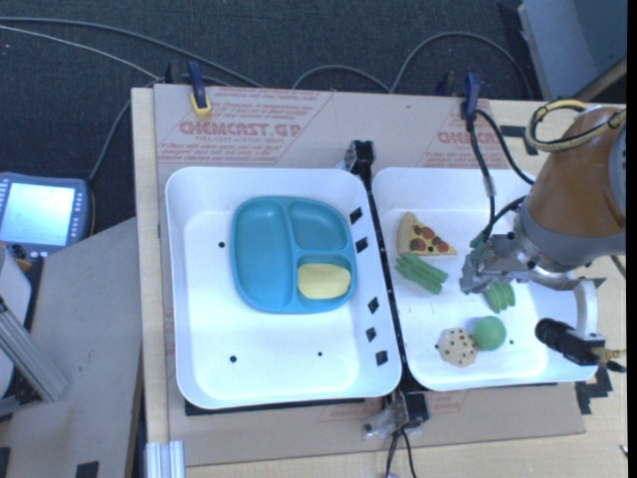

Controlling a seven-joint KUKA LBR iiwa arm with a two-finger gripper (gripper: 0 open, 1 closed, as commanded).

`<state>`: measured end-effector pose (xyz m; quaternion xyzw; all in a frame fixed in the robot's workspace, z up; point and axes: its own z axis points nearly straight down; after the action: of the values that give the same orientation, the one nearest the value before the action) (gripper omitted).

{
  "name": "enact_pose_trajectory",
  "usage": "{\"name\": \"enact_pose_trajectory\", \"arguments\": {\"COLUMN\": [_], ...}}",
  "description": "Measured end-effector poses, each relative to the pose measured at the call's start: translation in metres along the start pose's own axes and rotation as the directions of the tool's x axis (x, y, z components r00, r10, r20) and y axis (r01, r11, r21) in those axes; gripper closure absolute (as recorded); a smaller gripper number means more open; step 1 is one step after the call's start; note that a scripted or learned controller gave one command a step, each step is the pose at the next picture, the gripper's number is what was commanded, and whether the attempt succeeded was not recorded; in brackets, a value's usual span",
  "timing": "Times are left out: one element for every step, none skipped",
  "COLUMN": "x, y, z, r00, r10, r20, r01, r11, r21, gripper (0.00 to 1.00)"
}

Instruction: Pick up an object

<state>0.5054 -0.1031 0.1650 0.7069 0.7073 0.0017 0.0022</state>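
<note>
Two bins: white, shallow, side by side on the desk [249, 132]; left bin [189, 297], right bin [518, 371].
Left bin holds: a blue tray [269, 257] with compartments; a yellow piece [324, 281] lies in the tray's 4 o'clock compartment.
Right bin holds: a pizza slice [422, 237] at 10 o'clock of that bin, a green bean [420, 273] just below it, a cookie [457, 348] and a green ball [489, 333] touching each other toward 6 o'clock, and a leafy green piece [500, 294] near the middle.
Arm: grey with an orange band [582, 182], reaching in from 3 o'clock over the right bin.
Pincer [486, 272]: low over the right bin's middle, right at the leafy green piece, at 3 o'clock of the bean and 12 o'clock of the ball; how far its fingers are spread, and whether the leafy piece sits between them, cannot be told from this angle.
Task's thing: none visibly lifted; pizza, bean, cookie and ball all lie on the bin floor.
Desk top: brown board with red lettering, blue clamps [198, 86] at the 12 o'clock edge.
Off the desk: a lit screen [40, 210] at 9 o'clock, cables [100, 33] on dark carpet.
</note>
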Motion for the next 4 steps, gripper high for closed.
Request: {"name": "enact_pose_trajectory", "arguments": {"x": [-0.004, -0.005, 0.041, 0.098], "y": [0.002, 0.004, 0.021, 0.051], "z": [-0.044, -0.093, -0.095, -0.091], "r00": [1.000, 1.000, 1.000, 1.000], "r10": [0.000, -0.001, -0.005, -0.006], "r20": [0.000, 0.001, -0.002, -0.002], "r01": [0.000, 0.001, 0.005, 0.006], "r11": [1.000, 1.000, 1.000, 1.000], "r21": [0.000, -0.002, 0.003, 0.003], "gripper": [1.00, 1.00, 1.00, 1.00]}}
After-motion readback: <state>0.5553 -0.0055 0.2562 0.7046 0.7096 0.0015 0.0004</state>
